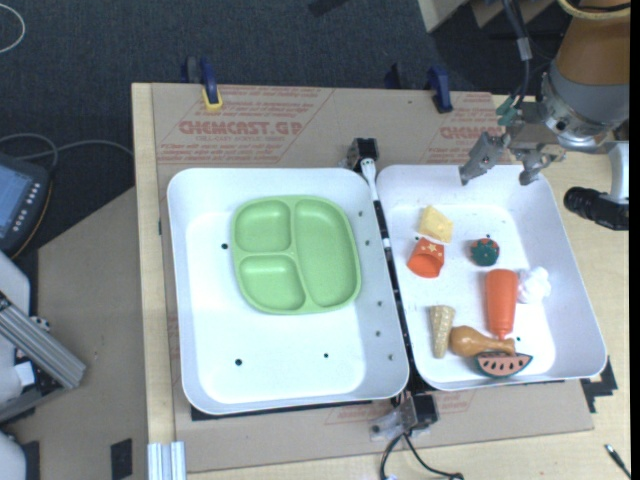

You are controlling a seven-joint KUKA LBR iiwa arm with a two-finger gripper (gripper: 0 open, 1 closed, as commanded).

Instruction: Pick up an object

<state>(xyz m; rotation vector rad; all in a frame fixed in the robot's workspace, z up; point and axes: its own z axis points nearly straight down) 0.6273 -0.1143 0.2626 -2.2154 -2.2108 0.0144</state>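
Observation:
The right bin (pixel 565 258) holds several toy foods: a yellow cheese wedge (pixel 435 223), a small red cup (pixel 426 259), a dark green and red fruit (pixel 485 252), an orange carrot (pixel 501 302) with a white tip, an ice-cream cone (pixel 441 329), a brown drumstick (pixel 477 342) and a watermelon slice (pixel 501 364). My gripper (pixel 505 165) hangs over the far edge of the right bin, its two grey fingers spread apart and open, with nothing between them. It is above and behind the cheese wedge, well apart from all the objects.
The left bin (pixel 200 298) contains a green divided plate (pixel 297 254). A black divider rail (pixel 385 258) runs between the two bins. Blue clamps (pixel 438 88) hold the board at the back edge.

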